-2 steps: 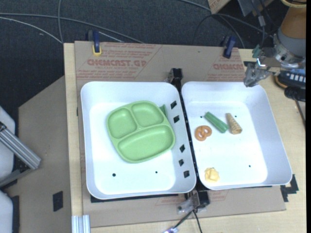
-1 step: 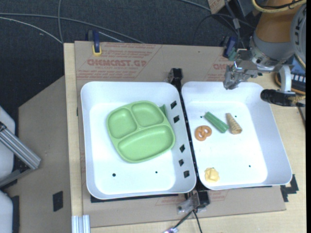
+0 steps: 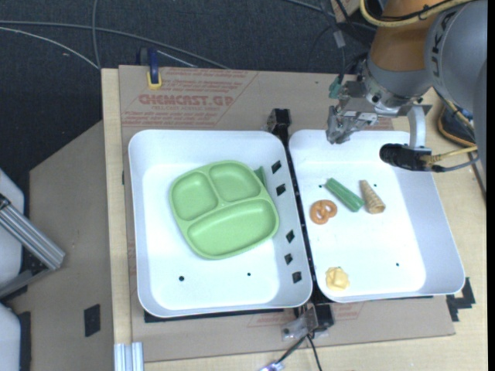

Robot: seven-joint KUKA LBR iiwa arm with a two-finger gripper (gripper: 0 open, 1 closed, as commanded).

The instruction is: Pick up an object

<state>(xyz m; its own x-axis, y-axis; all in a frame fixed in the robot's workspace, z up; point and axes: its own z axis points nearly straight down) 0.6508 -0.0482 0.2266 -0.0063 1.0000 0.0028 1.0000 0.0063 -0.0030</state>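
A: Pretzel [image 3: 322,211], green stick [image 3: 343,194], cone-shaped piece [image 3: 373,197] — three pickable toys clustered mid right bin [image 3: 433,230]; stick at 1 o'clock from the pretzel, cone at 3 o'clock of the stick, near but apart. Yellow lump [image 3: 336,278] sits alone at 6 o'clock, by the bin's near wall.

B: Gripper?

A: Gripper [image 3: 340,132] hangs at 12 o'clock of the cluster, over the bin's far edge, nothing between the fingers. Fingers point down, look slightly parted; not confident, so I cannot tell how they stand.

B: Why there?

A: Reads as a pre-grasp hover; no target picked yet, I'd guess. Loose spacing helps, each toy has room for the fingers either side.

B: Left bin?

A: Left bin [image 3: 155,277] at 9 o'clock holds a green divided plate [image 3: 224,209], lying flat and tilted in plan. Too wide and low for an easy pinch, I'd judge.
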